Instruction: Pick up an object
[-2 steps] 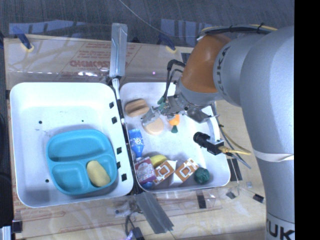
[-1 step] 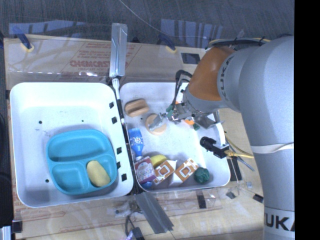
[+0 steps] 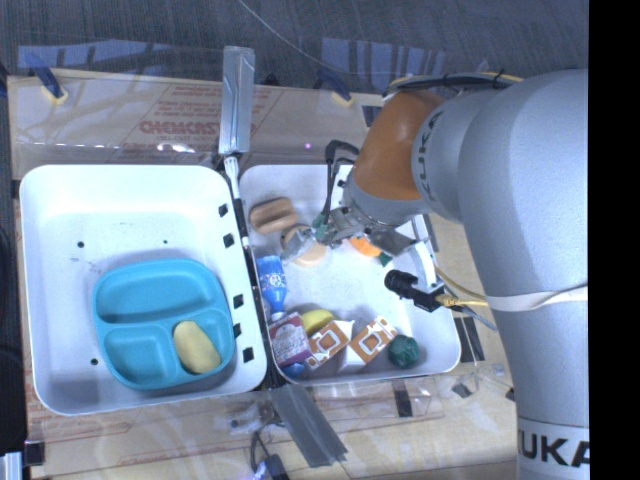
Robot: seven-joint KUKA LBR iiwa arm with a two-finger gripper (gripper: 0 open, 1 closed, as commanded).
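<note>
Over the right bin (image 3: pixel 440 353), tool (image 3: pixel 325 230) low among toy food, grip state unclear

Two bins sit side by side on the surface (image 3: pixel 120 438). The left bin (image 3: pixel 60 193) holds a divided tray (image 3: pixel 150 298) toward its near half, and a potato (image 3: pixel 197 347) lies in the tray's near right compartment. The right bin (image 3: pixel 290 180) holds the rest. A bread roll (image 3: pixel 271 213) lies at its far left, with a rounded piece (image 3: pixel 311 253) just nearer and to the right. A bottle (image 3: pixel 272 283) lies along the left wall, nearer than the roll. Along the near wall, from left to right: a packet (image 3: pixel 290 342), a banana (image 3: pixel 317 319) just behind it, two small cartons (image 3: pixel 330 342) (image 3: pixel 372 338), and a leafy lump (image 3: pixel 404 350). The arm (image 3: pixel 500 188) reaches in from the right, and its claw (image 3: pixel 335 226) is over the bin's far middle, beside the rounded piece.
</note>
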